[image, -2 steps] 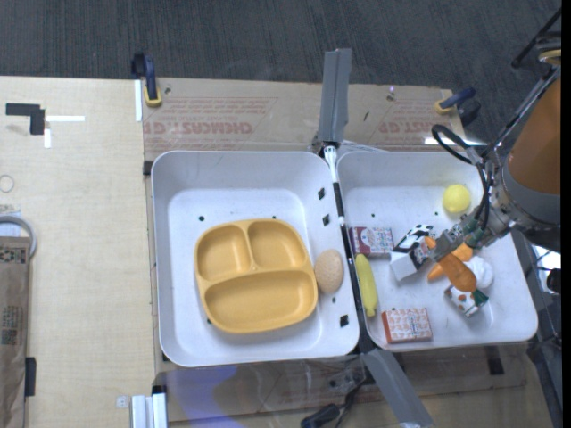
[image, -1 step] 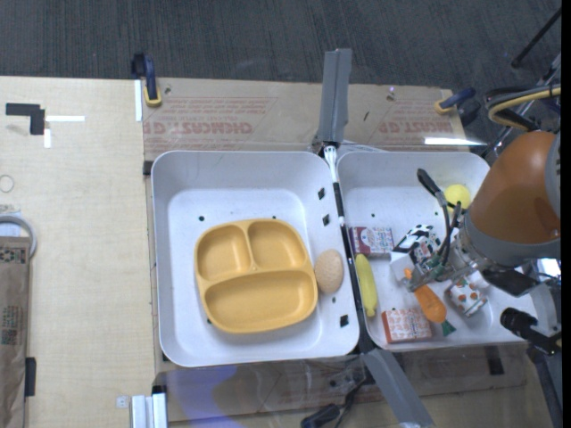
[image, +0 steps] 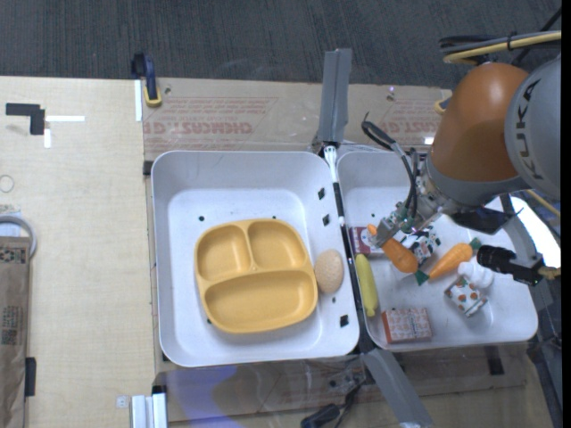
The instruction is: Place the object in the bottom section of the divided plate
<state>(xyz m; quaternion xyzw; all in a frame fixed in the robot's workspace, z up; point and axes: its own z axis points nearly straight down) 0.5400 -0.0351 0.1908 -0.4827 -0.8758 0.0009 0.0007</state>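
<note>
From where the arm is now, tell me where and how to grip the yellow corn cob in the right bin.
Take the long yellow corn cob across its middle, coming straight down from above. It lies flat along the right white bin's left wall, so the fingers should probably close across its narrow width, one easing between cob and wall. The gripper sits just above-right of it.

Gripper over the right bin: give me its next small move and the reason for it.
Probably a short descent onto the carrot just under the gripper, then close. The gripper sits low in the right bin among the toy food, with nothing visibly between its fingers, while the yellow divided plate in the left bin has nothing in its bottom section.
</note>
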